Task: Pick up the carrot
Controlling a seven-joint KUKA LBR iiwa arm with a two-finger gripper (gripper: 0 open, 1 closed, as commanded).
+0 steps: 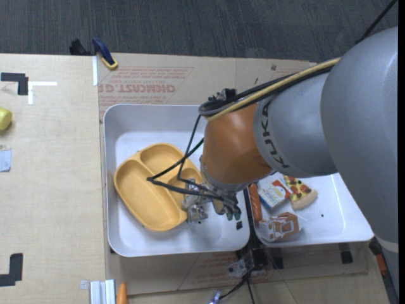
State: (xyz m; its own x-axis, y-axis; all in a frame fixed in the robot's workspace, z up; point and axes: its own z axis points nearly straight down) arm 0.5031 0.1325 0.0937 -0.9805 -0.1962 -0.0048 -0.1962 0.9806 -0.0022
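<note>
Right now, from the overhead camera, your grey-and-orange arm's gripper (pixel 212 209) hangs low in the left white bin (pixel 126 233), beside the yellow divided plastic plate (pixel 149 185). The slim orange carrot (pixel 254 202) lies at the right bin's left edge (seemingly ungrasped); you must shift right.

A divided plate (pixel 149 192) lies in the left bin (pixel 126 122). The gripper (pixel 212 209) hangs over that bin just right of the plate. In the right bin (pixel 351 223) lie a pizza slice (pixel 299 192), a small carton (pixel 273 194) and a packet (pixel 281 227) nearer the front.
</note>
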